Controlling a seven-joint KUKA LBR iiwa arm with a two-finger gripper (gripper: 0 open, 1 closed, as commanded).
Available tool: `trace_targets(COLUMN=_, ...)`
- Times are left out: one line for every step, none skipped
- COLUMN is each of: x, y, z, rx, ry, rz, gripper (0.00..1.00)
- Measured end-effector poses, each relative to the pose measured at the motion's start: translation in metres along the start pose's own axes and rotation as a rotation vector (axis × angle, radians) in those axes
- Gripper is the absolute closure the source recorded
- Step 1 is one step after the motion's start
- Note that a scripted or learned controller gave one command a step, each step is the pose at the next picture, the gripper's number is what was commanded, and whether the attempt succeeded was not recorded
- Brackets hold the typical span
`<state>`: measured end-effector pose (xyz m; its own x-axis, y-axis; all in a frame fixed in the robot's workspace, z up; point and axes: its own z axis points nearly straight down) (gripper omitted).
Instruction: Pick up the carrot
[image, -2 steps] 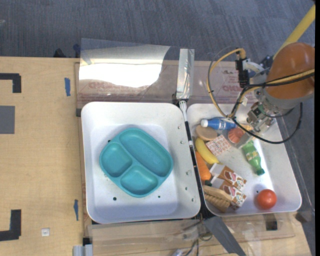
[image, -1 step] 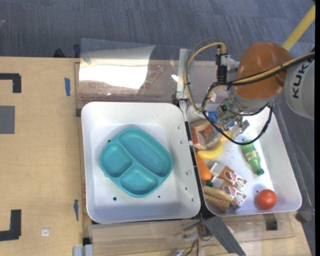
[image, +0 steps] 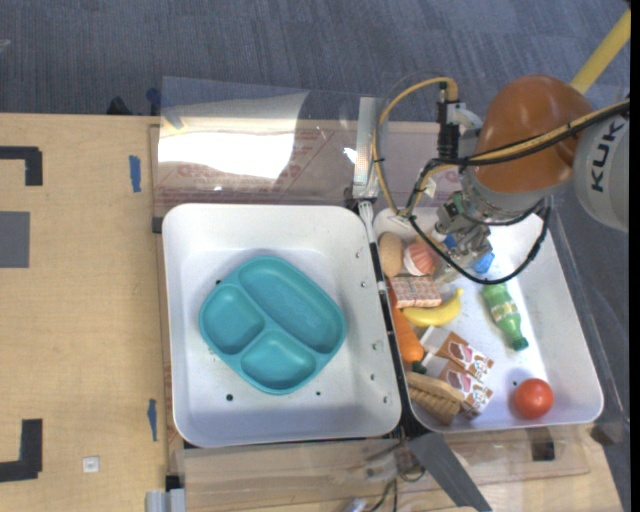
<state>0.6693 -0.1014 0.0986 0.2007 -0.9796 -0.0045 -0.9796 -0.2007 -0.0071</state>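
While the left bin (image: 190, 300) sits quiet, its teal divided plate (image: 272, 322) lies square in the middle, three compartments showing, nothing in them. Right of that plate comes the seam where the two bins meet, and just past it, tucked against the right bin's (image: 570, 330) left wall, there's the carrot (image: 407, 340), a short orange stub, partly covered: a pinkish wafer-like block (image: 415, 291) overlaps its upper end and the banana (image: 437, 311) curves across just beside it. Nothing grips it. Below the carrot, a brown bread-like stick (image: 432, 396) and a printed packet (image: 464, 370) crowd in, hard to read at this size. Above the wafer, a pale egg-shaped thing (image: 390, 250) and a red-and-white item (image: 420, 260) sit blurred together. Further right of the carrot, the green bottle (image: 505, 315) lies tilted, and the red tomato (image: 533, 397) rests near the bin's lower right corner. Up above all this hangs the gripper (image: 466, 240), well up-right of the carrot, buried under cables and the orange wrist band (image: 525, 135); whether it is spread or closed, I cannot tell from here. A blue bit shows beside it, unclear what.
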Motion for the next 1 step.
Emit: trace_targets(x=-0.0286, y=-0.0071, z=-0.1222, rx=0.010, ry=0.003, rz=0.242, gripper=1.00)
